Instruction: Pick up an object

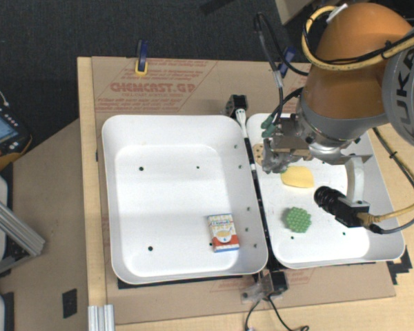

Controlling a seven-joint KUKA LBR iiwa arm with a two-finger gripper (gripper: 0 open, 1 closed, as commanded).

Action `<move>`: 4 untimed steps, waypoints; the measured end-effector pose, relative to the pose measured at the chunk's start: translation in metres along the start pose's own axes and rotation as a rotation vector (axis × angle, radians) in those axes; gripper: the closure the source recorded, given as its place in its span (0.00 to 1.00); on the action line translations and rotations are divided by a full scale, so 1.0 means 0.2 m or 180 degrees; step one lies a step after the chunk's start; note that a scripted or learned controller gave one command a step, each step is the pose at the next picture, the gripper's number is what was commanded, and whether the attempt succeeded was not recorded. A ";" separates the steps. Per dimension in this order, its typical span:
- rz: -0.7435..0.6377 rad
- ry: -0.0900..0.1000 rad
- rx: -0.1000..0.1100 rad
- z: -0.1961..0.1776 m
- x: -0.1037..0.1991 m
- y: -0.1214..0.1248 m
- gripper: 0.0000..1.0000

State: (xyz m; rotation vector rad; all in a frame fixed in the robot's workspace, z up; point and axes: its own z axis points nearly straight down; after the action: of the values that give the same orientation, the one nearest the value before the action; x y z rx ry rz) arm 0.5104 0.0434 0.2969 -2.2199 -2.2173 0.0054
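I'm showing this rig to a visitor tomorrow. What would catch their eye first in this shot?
The big orange band above the arm's wrist dominates the upper right, hanging over the right bin. Below it in that bin lie a pale yellow lump and a green knobbly ball. In the left bin, a small printed box sits alone near the front right corner.

in the left bin, a small printed carton lies flat near the lower right corner, slightly askew. in the right bin, a pale yellow lump sits just under the arm's wrist, and a green knobbly ball (round, bumpy) rests below it, apart.
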 end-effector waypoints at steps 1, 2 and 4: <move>-0.0014 0.0004 -0.0039 -0.29 0.12 -0.02 1.00; 0.0006 -0.0002 0.0004 -0.14 0.00 -0.16 1.00; -0.0004 0.0001 -0.0039 -0.33 -0.03 -0.13 1.00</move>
State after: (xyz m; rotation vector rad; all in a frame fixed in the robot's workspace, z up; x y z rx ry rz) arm 0.4852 0.0369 0.3629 -2.2245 -2.2249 -0.0085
